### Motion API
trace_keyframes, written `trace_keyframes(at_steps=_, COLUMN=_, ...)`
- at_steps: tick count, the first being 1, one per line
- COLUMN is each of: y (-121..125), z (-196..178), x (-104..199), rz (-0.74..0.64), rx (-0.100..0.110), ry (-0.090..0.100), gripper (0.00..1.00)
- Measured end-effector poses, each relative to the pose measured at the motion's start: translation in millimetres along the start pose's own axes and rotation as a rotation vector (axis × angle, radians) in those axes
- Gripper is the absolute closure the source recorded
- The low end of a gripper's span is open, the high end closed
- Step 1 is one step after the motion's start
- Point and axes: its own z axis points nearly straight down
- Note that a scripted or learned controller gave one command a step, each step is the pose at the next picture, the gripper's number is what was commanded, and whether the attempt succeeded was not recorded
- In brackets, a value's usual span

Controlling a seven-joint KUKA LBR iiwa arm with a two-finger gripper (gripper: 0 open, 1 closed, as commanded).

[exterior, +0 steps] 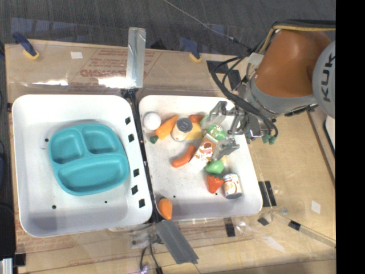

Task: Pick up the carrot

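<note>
Carrot (166, 127) lies in the right bin's (188, 207) upper left, long axis running lower left to upper right, left of the gripper (226, 131), whose fingers' spread I cannot tell.

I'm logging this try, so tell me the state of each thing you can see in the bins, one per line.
gripper: low over the right bin's clutter, fingers unclear
carrot: lying by the white ball, not held
white ball: resting near the bin's left wall
teal tray: flat in the left bin
small can: on its side
</note>
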Motion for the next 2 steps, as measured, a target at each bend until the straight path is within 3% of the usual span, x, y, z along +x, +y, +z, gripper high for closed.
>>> trace_keyframes(at_steps=1, y=4, z=131, x=-37, rz=-0.018, rx=-0.004, ry=0.009, gripper=0.00)
trace_keyframes(at_steps=2, y=57, z=166, x=-41, rz=0.032, rx=0.000, ry=0.000, gripper=0.00)
